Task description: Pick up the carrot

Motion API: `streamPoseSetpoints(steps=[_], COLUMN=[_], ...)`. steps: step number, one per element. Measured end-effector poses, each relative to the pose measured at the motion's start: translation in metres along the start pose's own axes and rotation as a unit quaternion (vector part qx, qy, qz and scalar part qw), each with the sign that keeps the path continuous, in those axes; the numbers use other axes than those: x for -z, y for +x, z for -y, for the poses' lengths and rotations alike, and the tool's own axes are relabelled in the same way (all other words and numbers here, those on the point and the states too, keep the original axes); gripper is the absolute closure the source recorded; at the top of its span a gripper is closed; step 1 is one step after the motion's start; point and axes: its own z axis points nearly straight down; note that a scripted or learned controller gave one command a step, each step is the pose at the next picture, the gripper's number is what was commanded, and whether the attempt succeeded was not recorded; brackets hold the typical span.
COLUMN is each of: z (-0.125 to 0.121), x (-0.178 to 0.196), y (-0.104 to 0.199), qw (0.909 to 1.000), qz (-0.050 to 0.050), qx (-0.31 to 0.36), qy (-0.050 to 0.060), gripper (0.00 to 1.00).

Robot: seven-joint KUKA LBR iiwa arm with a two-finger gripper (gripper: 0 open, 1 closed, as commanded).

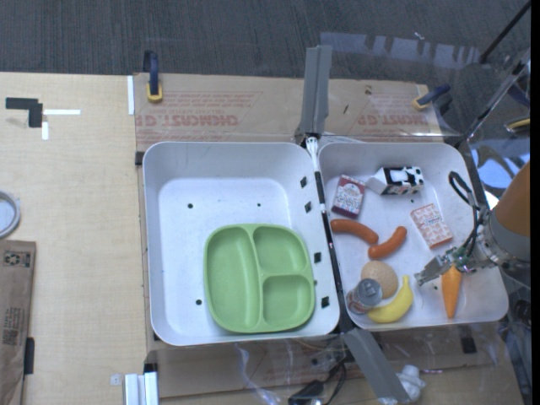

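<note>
At the right edge of the frame the arm (pixel 516 226) shows a grey body with an orange band. Its gripper (pixel 447 267) is a small metallic head with green details and thin dark cabling.

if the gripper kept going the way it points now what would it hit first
Probably the banana. The gripper points left across the right bin, beside the carrot's top end; height is unclear, so it may pass over.

A single fixed camera looks down at a slant from above the counter (pixel 67 226), far enough back to take in both white bins (pixel 160 226) side by side.
</note>
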Motion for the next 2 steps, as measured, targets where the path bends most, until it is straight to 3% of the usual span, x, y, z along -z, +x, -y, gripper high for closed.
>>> streamPoseSetpoints(steps=[1,2], z=[0.000,-0.045], x=[0.009,0.123], y=[-0.001,0.094], qw=[1.0000,0.9687], qz=[0.001,0.002], qx=[-0.002,-0.248], qy=[-0.001,0.000], gripper=[1.00,1.00])
